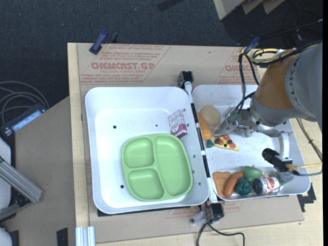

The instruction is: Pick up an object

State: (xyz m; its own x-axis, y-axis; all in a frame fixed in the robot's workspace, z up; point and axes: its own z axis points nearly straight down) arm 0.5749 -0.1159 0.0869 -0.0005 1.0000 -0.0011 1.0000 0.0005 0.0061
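My gripper [231, 123] hangs over the upper left part of the right bin [256, 142], reaching in from the right. Just below it lies a toy pizza slice [226, 143]. A beige round object [210, 115] and an orange piece [205, 131] sit to its left, by the bin's wall. Nothing shows between the fingers.
Along the right bin's front edge lie a tan bread slice [220, 180], an orange sausage [232, 183], a green vegetable [248, 180] and a small bottle with a red label [267, 184]. The left bin [102, 137] holds a green divided plate [155, 166] and a pink-and-white packet [177, 123].
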